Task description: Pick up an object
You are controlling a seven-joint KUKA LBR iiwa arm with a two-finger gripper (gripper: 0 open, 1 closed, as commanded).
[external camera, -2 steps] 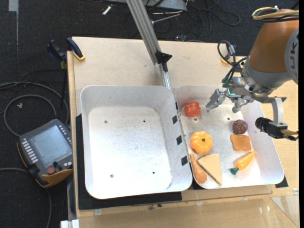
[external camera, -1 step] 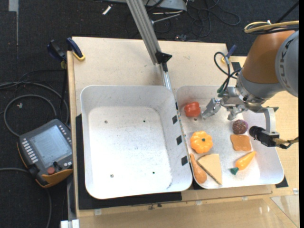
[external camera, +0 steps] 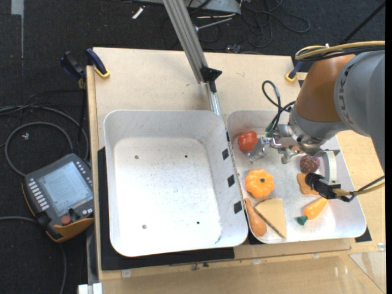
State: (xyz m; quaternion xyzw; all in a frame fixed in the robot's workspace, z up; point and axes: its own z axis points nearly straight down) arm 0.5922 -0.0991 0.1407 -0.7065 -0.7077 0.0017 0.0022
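Red tomato (external camera: 247, 141) lies just left of the tool (external camera: 274, 150), whose metal fingers look parted and empty over the right bin (external camera: 350, 175); risk: a descent here closes between tomato and orange pumpkin (external camera: 260, 183), catching nothing.

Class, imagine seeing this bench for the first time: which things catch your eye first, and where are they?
The grey and orange arm reaches in from the right over the right bin, its gripper beside a red tomato. Below it sit an orange pumpkin and a pale cheese wedge. The left bin lies beside it.
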